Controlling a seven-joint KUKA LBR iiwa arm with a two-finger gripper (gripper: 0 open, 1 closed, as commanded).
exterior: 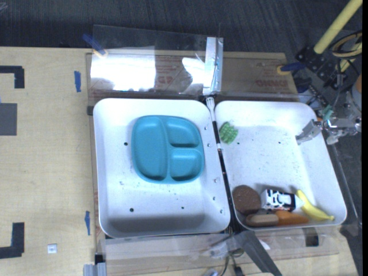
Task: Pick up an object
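1. The bench (46, 154) carries two shallow white bins side by side; I read this as the opening step, with nothing picked yet and the arm parked off to the right

2. The left bin (109, 200) holds a blue divided plate (168, 148), lying flat near its middle. It is broad and low, so I judge it a poor first choice for a two-finger grasp

3. The right bin (270, 154) is where my likely targets lie. Most sit crowded along its near wall, and its middle is bare

4. The gripper (313, 130) sits at the right bin's far right corner, over the rim and well apart from every object. At this slant I cannot tell whether it is released or clenched, and I see nothing held there

5. Along the near wall, from left to right: a brown round cookie-like piece (246, 198), a black-and-white toy (279, 200), and a yellow banana (313, 209). An orange carrot (292, 218) lies just in front of them, with a brownish piece touching its left end. They touch or nearly touch, so a grasp there risks nudging neighbours

6. A small green leafy item (229, 132) lies alone near the right bin's far left corner, beside the divider. I judge it the cleanest pick: the next move calls for travelling left across the bin, centring above it, then descending straight
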